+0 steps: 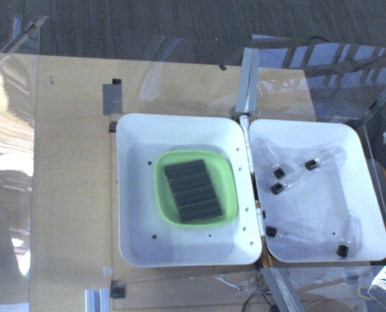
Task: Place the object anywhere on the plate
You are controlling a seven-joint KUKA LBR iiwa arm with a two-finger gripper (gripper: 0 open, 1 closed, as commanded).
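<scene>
A green square plate (pixel 227 186) sits in the left white bin (pixel 134 194). A dark grey ribbed block (pixel 192 191) lies flat on the plate, slightly tilted. In the right white bin (pixel 368 194) lie several clear plastic tubes with black caps, among them one near the middle (pixel 295 177), one along the front (pixel 287 234) and one at the front right corner (pixel 347 239).
A grey metal post (pixel 247 86) stands behind the seam between the two bins. A small grey bracket (pixel 113 98) sits on the wooden bench at the back left. Clear panels stand along the bench's left and right sides.
</scene>
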